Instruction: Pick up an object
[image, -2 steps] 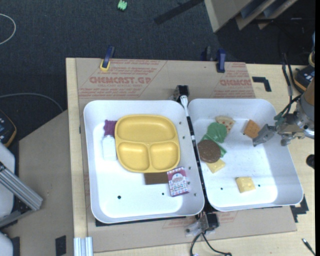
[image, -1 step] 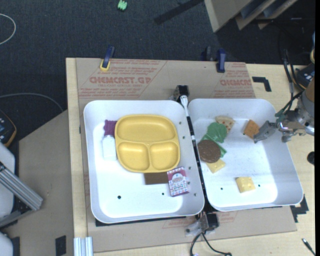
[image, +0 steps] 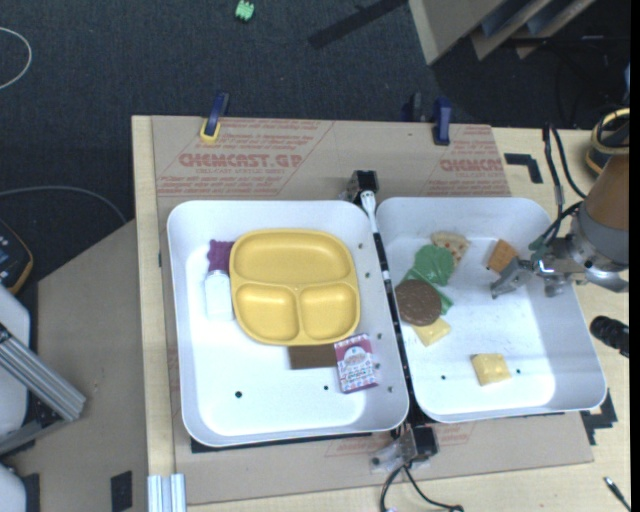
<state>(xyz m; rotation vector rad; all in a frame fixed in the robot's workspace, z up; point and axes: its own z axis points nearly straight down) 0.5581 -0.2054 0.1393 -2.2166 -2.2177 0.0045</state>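
The arm reaches into the right bin (image: 570, 330) on the counter, and its claw (image: 522, 272) hovers over the upper right part with fingers spread and nothing between them. This looks like the approach before a grasp. The nearest target is an orange block (image: 501, 254), small and blocky, just beside the claw's tips. Next, the claw should probably lower around it and close.

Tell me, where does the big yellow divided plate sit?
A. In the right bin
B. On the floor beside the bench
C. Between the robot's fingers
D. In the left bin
D: the yellow plate lies flat in the left bin, while the gripper is over the right bin.
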